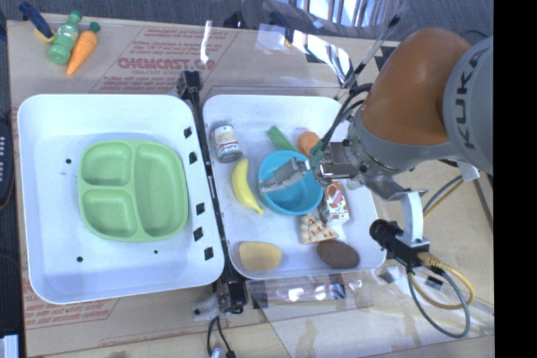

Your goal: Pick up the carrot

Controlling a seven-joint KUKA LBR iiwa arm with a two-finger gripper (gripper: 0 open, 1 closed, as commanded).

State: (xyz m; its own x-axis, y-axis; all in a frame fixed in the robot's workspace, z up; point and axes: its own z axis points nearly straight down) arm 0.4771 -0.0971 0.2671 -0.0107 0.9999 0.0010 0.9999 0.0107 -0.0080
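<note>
Two bins [42,205], two carrots [81,52].

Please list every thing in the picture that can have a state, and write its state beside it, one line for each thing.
end effector: over the blue bowl, nothing seen between it.
blue bowl: upright in the right bin.
carrot: lying in the right bin, partly hidden by the arm.
can: upright.
banana: lying flat.
green divided plate: flat in the left bin.
second carrot: lying outside the bins.
</note>
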